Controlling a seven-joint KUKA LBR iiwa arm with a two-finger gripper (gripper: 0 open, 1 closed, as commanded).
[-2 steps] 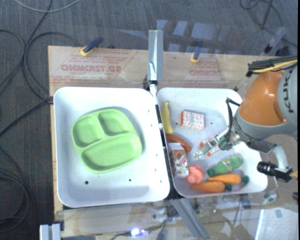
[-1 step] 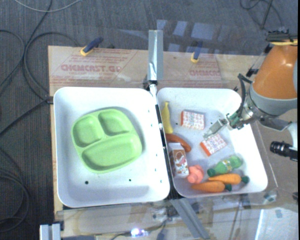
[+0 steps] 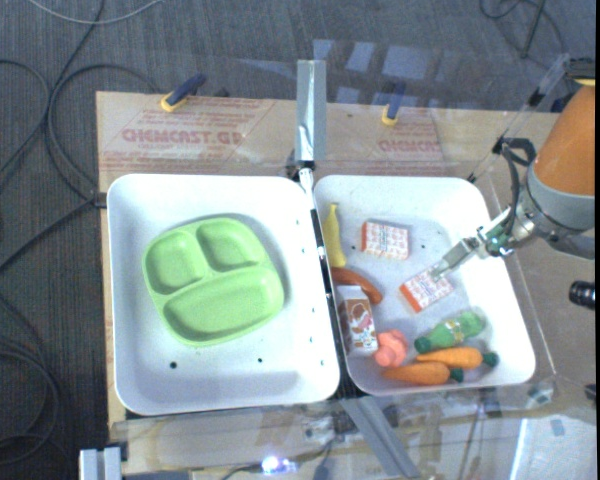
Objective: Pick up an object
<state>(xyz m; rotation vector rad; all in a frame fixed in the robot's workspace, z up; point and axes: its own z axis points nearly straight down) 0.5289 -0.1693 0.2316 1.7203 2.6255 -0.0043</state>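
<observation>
The right bin [image 3: 480, 203] holds several small items. A yellow banana [image 3: 333, 236] lies along its left wall. A white and red box [image 3: 385, 238] sits near the back. An orange and white packet [image 3: 427, 290] lies in the middle. My gripper [image 3: 452, 260] hangs low over the bin, just above and to the right of that packet, close to its upper edge. Nothing can be seen in its grasp. Toward the front lie a brown carton [image 3: 357, 323], a pink toy [image 3: 390, 348], a green bottle [image 3: 458, 328] and two carrots [image 3: 418, 373].
The left bin [image 3: 130, 368] holds a green divided plate [image 3: 215, 280]. A reddish sausage [image 3: 358, 283] lies beside the carton. A metal post [image 3: 309, 108] stands behind the wall between the bins. The arm's orange band [image 3: 570, 148] is at the right.
</observation>
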